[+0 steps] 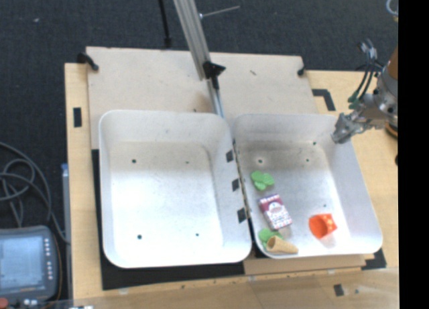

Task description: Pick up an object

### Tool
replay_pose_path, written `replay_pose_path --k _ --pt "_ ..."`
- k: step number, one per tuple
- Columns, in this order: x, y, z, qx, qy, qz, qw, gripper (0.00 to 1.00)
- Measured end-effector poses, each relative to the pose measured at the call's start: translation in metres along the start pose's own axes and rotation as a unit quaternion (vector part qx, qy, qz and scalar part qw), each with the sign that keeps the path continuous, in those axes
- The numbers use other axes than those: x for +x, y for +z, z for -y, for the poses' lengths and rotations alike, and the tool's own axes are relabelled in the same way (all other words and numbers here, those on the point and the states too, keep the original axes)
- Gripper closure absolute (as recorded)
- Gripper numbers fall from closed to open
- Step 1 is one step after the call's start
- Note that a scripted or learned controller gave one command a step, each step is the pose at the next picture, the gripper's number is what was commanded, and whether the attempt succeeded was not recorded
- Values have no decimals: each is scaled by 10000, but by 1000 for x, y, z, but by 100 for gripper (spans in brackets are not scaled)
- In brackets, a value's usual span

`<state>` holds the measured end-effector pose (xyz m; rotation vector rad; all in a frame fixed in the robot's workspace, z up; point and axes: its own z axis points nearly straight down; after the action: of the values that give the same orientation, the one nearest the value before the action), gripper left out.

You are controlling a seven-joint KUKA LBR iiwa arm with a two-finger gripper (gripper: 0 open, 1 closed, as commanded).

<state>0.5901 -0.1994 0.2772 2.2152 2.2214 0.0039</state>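
The right bin (pixel 348 167) holds a few small items. A green toy piece (pixel 262 181) lies near the divider. Below it sits a red and white box (pixel 275 212). An orange cup-like piece (pixel 322 226) rests toward the front right. A tan cone with a green end (pixel 277 242) lies at the front rim. My gripper (pixel 344 129) hangs at the right bin's far right corner, well away from all of these, and nothing shows between its fingers.
The left bin (pixel 114 187) sits beside the right one. A slanted metal post (pixel 194 29) rises from behind the bins. A grey screen unit (pixel 27 264) stands off the bench at the lower left.
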Motion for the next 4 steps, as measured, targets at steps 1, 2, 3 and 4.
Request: replay_pose_path --k 1,2,3,4 --pt "50 10 18 22 -9 -4 10000 100" --pt "99 6 33 17 -18 -11 10000 100" --pt "158 5 44 19 -24 -15 10000 100" --pt "209 1 52 23 -25 -18 10000 100"
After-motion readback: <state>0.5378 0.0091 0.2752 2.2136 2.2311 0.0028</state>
